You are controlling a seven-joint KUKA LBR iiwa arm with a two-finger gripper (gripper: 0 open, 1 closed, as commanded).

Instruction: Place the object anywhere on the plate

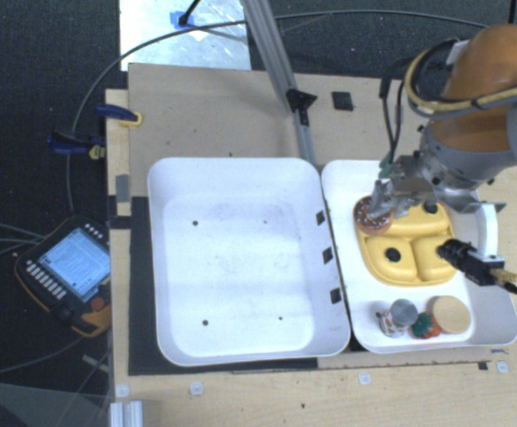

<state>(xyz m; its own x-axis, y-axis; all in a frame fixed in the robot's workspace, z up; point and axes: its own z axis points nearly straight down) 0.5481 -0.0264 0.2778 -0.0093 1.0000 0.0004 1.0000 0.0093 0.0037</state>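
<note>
Two bins sit side by side on the bench (214, 105). In the right bin (343, 238), a plate (409, 252) lies at centre with a doughnut (374, 218) on its ten o'clock rim. The gripper (384, 198) hangs over the doughnut. At the plate's six o'clock, small toys (405, 317) cluster beside a disc (450, 314). The left bin (231, 265) lies at the plate's nine o'clock.

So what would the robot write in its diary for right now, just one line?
gripper: over donut, grip unclear | donut: on yellow plate edge | right bin: small toys near front

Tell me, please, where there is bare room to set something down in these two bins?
The left white bin offers bare floor wall to wall. The right white bin is crowded: yellow plastic plate, gripper, small toys along its near wall.
</note>
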